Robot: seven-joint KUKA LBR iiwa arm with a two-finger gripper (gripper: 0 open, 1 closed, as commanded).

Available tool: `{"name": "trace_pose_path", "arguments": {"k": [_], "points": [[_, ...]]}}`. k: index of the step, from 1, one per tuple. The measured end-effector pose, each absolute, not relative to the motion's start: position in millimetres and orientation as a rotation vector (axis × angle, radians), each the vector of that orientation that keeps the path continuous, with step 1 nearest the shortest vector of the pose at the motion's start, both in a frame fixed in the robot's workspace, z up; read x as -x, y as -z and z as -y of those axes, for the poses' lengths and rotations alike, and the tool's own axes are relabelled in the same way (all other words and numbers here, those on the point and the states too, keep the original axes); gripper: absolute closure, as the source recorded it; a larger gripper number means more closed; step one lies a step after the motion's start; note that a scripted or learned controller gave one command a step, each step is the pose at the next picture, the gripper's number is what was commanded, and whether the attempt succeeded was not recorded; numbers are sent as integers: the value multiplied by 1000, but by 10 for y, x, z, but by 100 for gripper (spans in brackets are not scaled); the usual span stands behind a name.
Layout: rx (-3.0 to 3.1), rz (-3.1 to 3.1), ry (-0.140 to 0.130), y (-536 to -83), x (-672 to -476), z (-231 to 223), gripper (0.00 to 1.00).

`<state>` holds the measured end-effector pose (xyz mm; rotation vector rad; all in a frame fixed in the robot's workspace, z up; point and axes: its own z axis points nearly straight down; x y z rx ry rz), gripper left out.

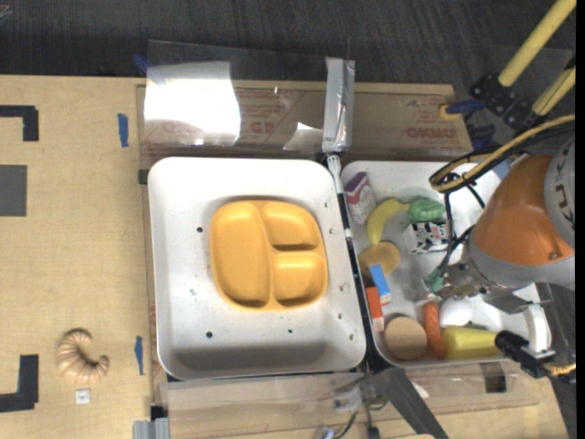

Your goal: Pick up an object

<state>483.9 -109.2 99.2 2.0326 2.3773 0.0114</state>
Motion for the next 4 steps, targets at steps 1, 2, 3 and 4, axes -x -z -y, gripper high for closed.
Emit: {"name": "trace_pose_path", "arguments": {"k": [1, 2, 3, 4], "points": [[-2288, -2147, -7, -2372, -4883, 682, 100], [-2070, -2371, 8, -1434, -4768, 1231, 100], [-1689, -2645, -3, -1849, -4805, 676, 100], [-2267, -2173, 0, -1838, -4798, 419, 100]]}}
